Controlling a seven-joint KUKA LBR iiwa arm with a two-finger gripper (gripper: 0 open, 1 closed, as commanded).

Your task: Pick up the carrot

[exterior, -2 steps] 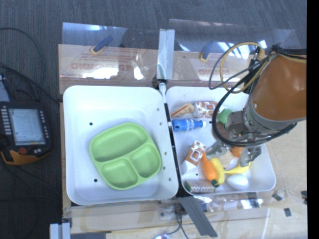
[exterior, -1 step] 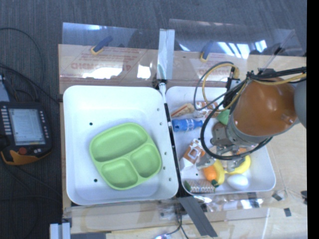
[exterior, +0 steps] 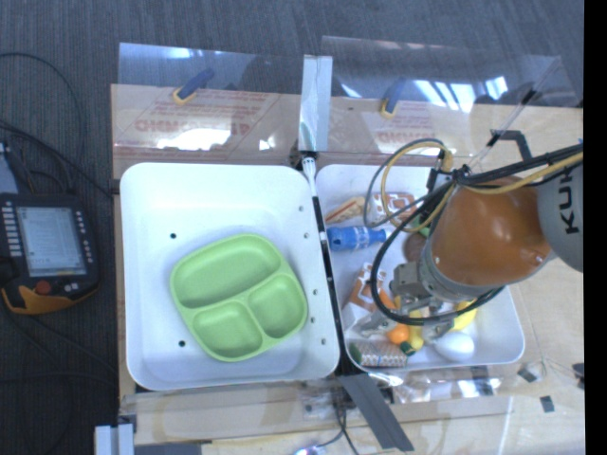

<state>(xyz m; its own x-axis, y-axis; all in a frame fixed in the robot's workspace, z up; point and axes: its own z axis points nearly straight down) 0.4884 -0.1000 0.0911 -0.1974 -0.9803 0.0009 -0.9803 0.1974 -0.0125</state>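
Note:
The carrot (exterior: pixel 400 335) is a small orange piece with a green end, lying near the front edge of the right bin (exterior: pixel 512 349). My gripper (exterior: pixel 415 313) hangs low over that bin, directly above and just behind the carrot, close to it. The orange band (exterior: pixel 488 235) of the arm and looped cables cover much of the bin's middle and hide the gripper's upper part. Whether the gripper touches the carrot is unclear from this angle.
In the right bin lie a blue bottle (exterior: pixel 356 238), a white egg-shaped object (exterior: pixel 455 345), a yellow item (exterior: pixel 465 318) and a small printed packet (exterior: pixel 379 356). The left bin (exterior: pixel 152 207) holds a green divided plate (exterior: pixel 242 295). A teach pendant (exterior: pixel 47 245) sits far left.

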